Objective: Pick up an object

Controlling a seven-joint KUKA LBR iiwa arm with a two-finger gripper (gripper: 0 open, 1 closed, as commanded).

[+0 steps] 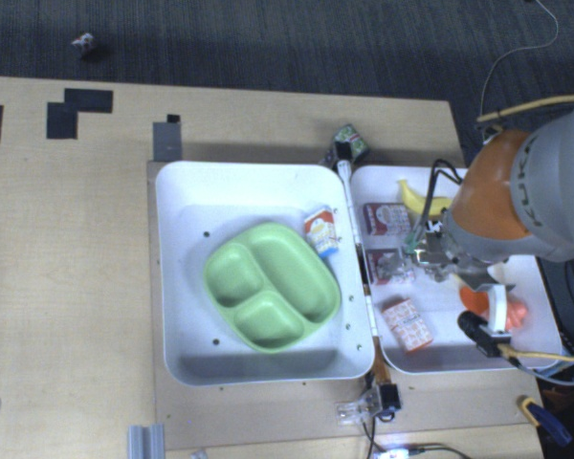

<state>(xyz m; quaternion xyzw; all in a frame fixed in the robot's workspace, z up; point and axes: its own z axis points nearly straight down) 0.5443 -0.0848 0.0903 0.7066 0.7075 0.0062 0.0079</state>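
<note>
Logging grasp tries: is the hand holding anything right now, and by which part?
Cannot be told. The hand hangs over the right bin, its tips hidden under the wrist, above a dark packet.

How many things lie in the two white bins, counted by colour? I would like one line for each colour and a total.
Green: 1, the divided plate
Yellow: 1, the banana
Dark red packets: 2
Red and white: 2, the small carton and the checked box
Orange: 1, partly hidden under the arm
Total: 7 that can be seen
</note>
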